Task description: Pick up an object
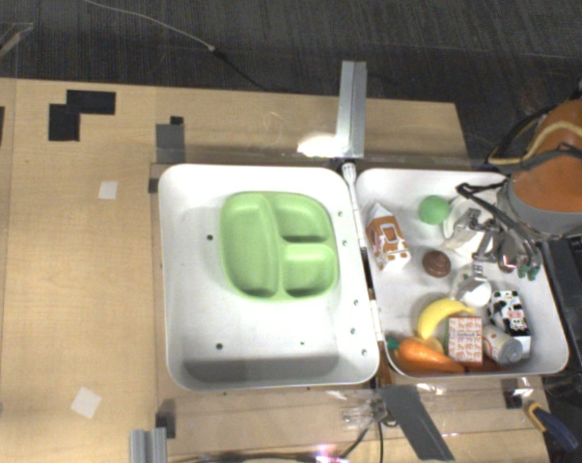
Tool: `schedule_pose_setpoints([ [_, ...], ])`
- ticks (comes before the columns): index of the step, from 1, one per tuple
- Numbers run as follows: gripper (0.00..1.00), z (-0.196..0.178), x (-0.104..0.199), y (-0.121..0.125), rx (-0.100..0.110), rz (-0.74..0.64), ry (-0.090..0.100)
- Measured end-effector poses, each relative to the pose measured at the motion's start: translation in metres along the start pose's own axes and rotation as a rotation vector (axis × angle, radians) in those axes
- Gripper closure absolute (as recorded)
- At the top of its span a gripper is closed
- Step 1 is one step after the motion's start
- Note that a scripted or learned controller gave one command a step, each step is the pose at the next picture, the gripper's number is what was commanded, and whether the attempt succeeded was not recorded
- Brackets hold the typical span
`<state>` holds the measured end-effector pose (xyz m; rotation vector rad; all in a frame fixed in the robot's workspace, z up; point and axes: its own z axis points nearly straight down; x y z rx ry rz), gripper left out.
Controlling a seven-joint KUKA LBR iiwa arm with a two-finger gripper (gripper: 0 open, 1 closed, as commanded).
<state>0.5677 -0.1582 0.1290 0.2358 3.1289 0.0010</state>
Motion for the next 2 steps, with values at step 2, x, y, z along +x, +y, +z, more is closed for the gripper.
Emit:
schedule_pose_setpoints([
  [2,0.0,0.025,0.083,0.053,-0.001,0.166,-0.021],
])
